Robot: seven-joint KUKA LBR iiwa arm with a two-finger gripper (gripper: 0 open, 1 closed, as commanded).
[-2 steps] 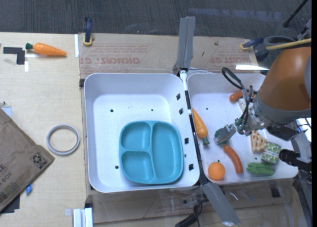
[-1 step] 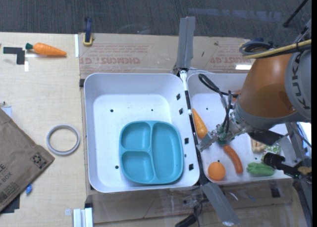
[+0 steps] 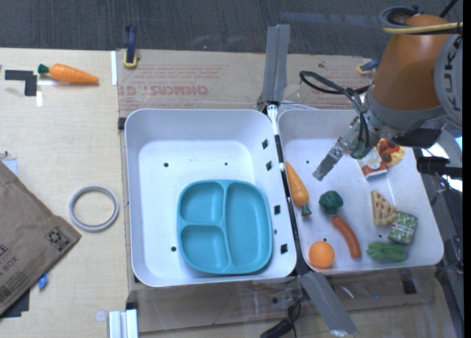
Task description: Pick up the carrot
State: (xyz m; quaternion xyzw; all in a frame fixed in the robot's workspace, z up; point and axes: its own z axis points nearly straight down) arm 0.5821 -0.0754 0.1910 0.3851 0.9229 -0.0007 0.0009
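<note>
An orange carrot [image 3: 296, 184] with a green stub lies in the right bin [image 3: 324, 127], against its left wall, pointing up and down. My gripper [image 3: 322, 171] hangs over the same bin, slanting down to the left, a short way right of the carrot's top end and apart from it. Nothing shows in its grasp. A second carrot [image 3: 70, 74] lies on the bench at the far left, outside the bins.
In the right bin with the carrot are a broccoli [image 3: 330, 200], a red sausage [image 3: 346, 235], an orange [image 3: 321, 254], a sandwich wedge [image 3: 383, 208], a green carton [image 3: 402, 227], a green vegetable [image 3: 386, 252] and a packet [image 3: 383, 158]. The left bin holds a teal divided plate [image 3: 224, 226].
</note>
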